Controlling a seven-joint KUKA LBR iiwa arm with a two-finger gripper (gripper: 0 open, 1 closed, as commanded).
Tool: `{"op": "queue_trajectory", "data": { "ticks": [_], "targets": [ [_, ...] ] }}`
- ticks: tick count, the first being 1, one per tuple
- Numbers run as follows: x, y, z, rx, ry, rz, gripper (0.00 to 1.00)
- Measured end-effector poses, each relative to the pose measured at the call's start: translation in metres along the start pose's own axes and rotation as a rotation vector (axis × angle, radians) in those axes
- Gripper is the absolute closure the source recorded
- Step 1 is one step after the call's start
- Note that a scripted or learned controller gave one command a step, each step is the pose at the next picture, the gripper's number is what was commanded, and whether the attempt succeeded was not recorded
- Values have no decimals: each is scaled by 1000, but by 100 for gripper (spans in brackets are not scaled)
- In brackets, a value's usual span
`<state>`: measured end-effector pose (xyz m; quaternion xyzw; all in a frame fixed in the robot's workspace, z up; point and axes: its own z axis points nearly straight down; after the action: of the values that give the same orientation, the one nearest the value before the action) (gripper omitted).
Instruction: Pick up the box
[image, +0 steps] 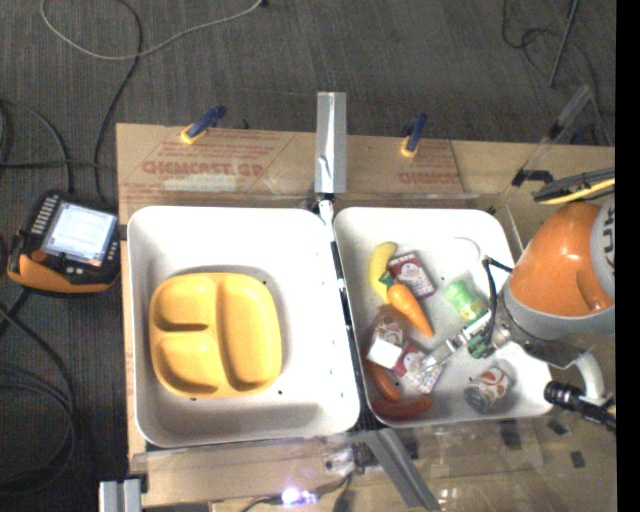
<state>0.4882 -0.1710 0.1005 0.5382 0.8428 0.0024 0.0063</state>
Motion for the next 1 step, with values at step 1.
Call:
{"op": "queue_trajectory", "data": {
  "ticks": [1],
  "targets": [
    [13,85,6,-10,-6,27,0]
  ]
}}
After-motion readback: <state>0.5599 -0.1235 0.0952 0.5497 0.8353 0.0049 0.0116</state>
